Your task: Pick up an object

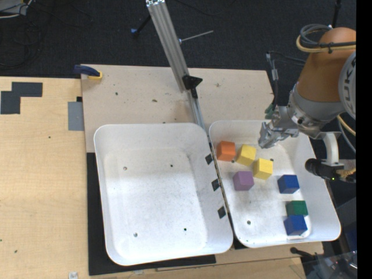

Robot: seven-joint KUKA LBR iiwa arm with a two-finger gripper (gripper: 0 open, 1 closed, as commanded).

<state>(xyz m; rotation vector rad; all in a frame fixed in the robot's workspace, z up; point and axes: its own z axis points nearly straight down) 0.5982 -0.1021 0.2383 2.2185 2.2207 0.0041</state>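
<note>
From where I stand, the grey arm with its orange band reaches in from the right and hangs over the right bin. Its jaws hover low above the back part of that bin, just beside the upper yellow cube; I cannot tell whether they are spread or pressed together, and nothing shows between them.

All the blocks lie in the right bin. An orange cube sits nearest the divide between the bins, with the upper yellow cube just beside it on the right. A second yellow cube lies touching or nearly touching the first, toward the front right. A purple cube rests just in front of the two yellow ones. Further right a blue cube stands apart, and near the front right corner a green cube sits just behind another blue cube.

The left bin lies beside it on the tabletop. A slanted metal rail rises from between the bins toward the back.
</note>
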